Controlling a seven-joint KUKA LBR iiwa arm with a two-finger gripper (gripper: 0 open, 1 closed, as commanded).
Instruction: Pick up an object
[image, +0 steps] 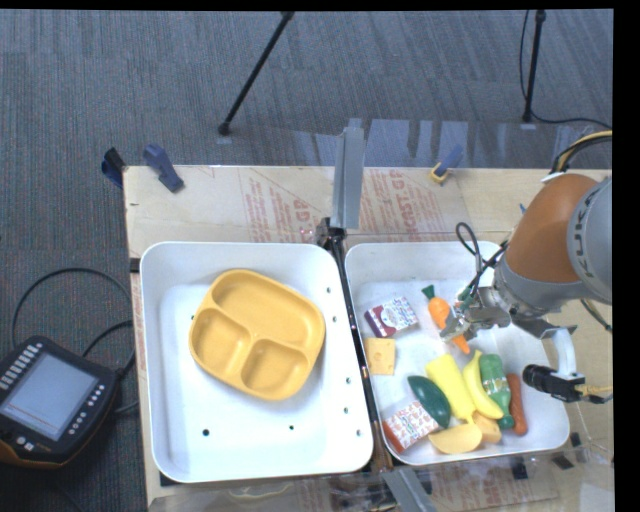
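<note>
At about nine o'clock from the bench, a black teach pendant (45, 395) with a grey screen lies on the carpet, its cable looping behind it. The left bin (170, 420) holds a yellow divided plate (257, 333), set slightly toward eleven o'clock of the bin's middle and turned at a slant. A grey upright post (349, 180) rises at twelve o'clock from the seam between the two bins. In the right bin (400, 262), a small purple-and-white carton (391, 316) lies near the left wall, with a pale yellow cheese wedge (380, 355) just at its six o'clock. A second small carton, red and white (409, 424), sits at the bin's seven o'clock corner, touching a dark green pepper-like piece (430, 398). An orange carrot (439, 309) with a green top lies near the bin's middle, and the gripper (458, 327) sits right at its four o'clock end, low over it; whether it is apart or closed on the carrot cannot be told. At five o'clock from there crowd a yellow corn-like piece (452, 385), a banana (479, 388), a green vegetable (495, 378), a red sausage (516, 403) and an orange slice (455, 439). The arm (545, 245) enters from three o'clock.
</note>
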